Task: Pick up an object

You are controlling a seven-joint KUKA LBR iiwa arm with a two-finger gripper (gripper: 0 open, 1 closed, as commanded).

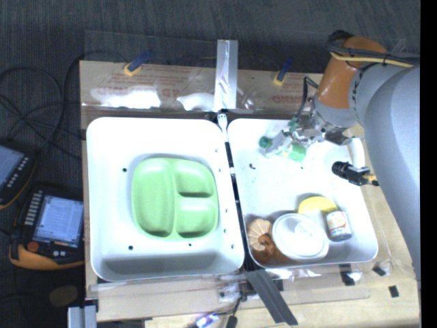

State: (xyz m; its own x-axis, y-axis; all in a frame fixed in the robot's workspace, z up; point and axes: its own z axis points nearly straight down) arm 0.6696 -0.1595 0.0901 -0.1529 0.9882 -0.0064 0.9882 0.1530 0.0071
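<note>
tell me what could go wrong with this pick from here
The tool sits over a small green object near the right bin's back wall, so it may bump the wall or nudge the object away. The other items, a white lid, yellow piece and small jar, crowd the front corner, making single grasps harder there.

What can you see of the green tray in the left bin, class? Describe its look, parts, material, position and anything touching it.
The green tray is pale green and looks like smooth plastic, with rounded corners. It has three compartments: one long one down its left side and two smaller ones stacked on its right. It lies flat, open side up, roughly in the middle of the left bin, resting on the bin's white floor. Nothing lies in it and nothing else touches it.
</note>
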